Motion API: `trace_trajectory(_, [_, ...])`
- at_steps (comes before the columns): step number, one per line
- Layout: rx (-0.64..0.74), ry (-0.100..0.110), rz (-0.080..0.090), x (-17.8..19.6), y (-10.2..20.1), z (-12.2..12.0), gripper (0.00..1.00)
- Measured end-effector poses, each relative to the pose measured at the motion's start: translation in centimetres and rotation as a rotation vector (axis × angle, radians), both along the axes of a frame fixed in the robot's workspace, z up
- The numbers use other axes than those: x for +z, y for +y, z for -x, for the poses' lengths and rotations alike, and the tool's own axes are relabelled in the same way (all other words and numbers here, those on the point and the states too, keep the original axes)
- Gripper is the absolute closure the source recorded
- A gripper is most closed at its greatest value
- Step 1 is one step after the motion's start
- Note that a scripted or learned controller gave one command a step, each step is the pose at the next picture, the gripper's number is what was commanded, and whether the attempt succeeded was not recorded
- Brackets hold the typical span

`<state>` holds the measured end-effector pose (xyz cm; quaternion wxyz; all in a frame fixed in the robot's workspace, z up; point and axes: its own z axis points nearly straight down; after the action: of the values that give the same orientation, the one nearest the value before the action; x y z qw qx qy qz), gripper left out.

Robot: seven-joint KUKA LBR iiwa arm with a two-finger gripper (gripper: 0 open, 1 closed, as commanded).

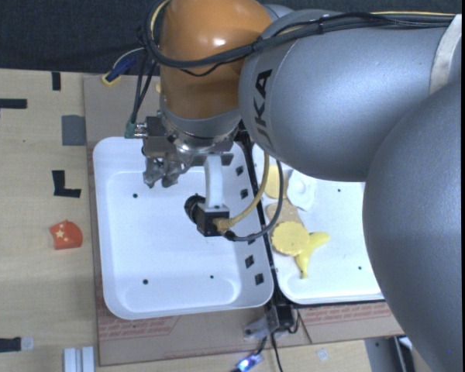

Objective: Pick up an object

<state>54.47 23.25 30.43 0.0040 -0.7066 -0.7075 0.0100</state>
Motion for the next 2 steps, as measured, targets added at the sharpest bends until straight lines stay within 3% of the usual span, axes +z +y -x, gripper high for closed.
trace_trajectory(1, [0.001,-0.028,-0.011,9.6,0.1,-3.3,1.00])
trace_trajectory(2, [0.002,-0.027,-0.011,16.8,0.1,-5.4,1.00])
